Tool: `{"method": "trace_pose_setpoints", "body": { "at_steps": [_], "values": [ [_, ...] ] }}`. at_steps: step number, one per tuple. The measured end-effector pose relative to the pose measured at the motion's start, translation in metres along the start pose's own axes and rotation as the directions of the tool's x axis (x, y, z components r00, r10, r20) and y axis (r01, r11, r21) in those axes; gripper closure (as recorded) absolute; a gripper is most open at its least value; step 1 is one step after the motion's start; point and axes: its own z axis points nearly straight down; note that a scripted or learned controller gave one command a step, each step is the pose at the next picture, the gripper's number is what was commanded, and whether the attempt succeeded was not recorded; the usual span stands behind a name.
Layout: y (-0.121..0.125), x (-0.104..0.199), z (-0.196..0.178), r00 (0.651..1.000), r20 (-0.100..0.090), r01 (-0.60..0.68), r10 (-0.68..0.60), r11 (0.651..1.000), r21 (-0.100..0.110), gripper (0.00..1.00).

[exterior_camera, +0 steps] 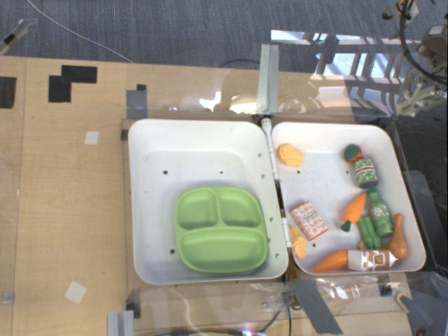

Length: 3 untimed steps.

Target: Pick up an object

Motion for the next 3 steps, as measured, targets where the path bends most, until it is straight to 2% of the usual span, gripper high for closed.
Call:
{"method": "trace_pose_setpoints", "body": {
  "at_steps": [1,2,3],
  "values": [
    [0.001,0.001,0.05,1.0,0.0,0.028,-0.028,1.0,-0.004,1.0],
    [0.001,-0.001,0.042,0.995,0.0,0.099,-0.099,0.995,-0.001,1.0],
    [0.001,-0.001,0.058,0.969,0.0,0.246,-0.246,0.969,0.0,1.0]
  ]
}}
